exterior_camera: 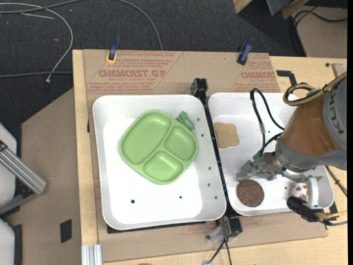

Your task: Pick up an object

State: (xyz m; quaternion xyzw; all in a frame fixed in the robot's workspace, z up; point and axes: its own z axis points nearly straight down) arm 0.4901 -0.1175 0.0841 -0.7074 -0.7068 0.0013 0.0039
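The right bin [271,101] holds a tan square piece [226,134] near its left wall. A brown round disc [250,192] lies at its front, and a small white object with red marks [300,191] sits at the front right. My gripper [249,173] reaches in from the right and hangs low, just above the disc's far edge. The grey wrist with its orange band [309,131] covers the bin's right part. In the left bin [110,164] lies a green divided plate [159,146], with a small dark green item [186,120] at its far right rim.
A black cable [260,115] loops from the wrist over the right bin's back. Clamps [113,47] hold the cardboard sheet [132,70] at the bench's back edge. The wall between the bins [212,148] runs just left of the gripper.
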